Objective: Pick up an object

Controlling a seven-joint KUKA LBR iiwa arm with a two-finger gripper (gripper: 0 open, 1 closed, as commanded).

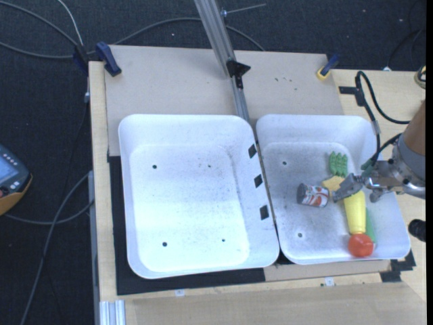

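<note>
In the right bin lie a small red-and-white can on its side, a green ridged piece, a flat yellow piece, a yellow cylinder and a red ball. My gripper reaches in from the right, low over the bin. Its fingers point left, right above the top end of the yellow cylinder and beside the flat yellow piece. I see nothing clearly held between them.
The left bin lies beside the right one, with black clips along the shared wall. A slanted metal pole rises behind the bins. Cables run near the right bin's far corner.
</note>
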